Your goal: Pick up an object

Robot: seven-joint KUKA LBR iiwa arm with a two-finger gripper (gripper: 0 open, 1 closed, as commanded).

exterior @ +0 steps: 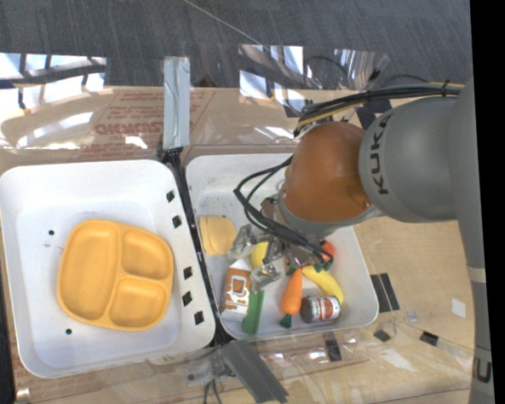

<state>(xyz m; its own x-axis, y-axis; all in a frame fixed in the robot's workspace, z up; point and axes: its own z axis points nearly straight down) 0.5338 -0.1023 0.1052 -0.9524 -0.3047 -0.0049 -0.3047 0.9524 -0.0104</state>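
Objects for picking sit in a heap in the right-hand bin (210,317), low and just right of centre in your frame: a carrot (291,295) standing on end, a yellow banana (323,280) touching its right side, a small tin can (320,309) lying on its side just below them, and a brown-and-white carton (235,290) with a green stick-shaped item (252,312) leaning against it. A pale yellow rounded piece (218,234) rests near the bin's left wall, above the carton.

Your gripper (271,257) hangs low over this heap, its metal tip just above the carton and beside the carrot. You cannot tell from this angle how its fingers stand or whether anything is caught between them; cables and the wrist crowd that spot. The arm (421,161) comes in from the right of the frame, its orange band (323,171) covering the upper middle of the bin.

To your left, the second bin (30,338) carries a yellow divided tray (114,274), lying flat and well apart from the heap. Brown cardboard (128,119) and a strip of grey tape (176,103) show beyond the bins at the upper edge.
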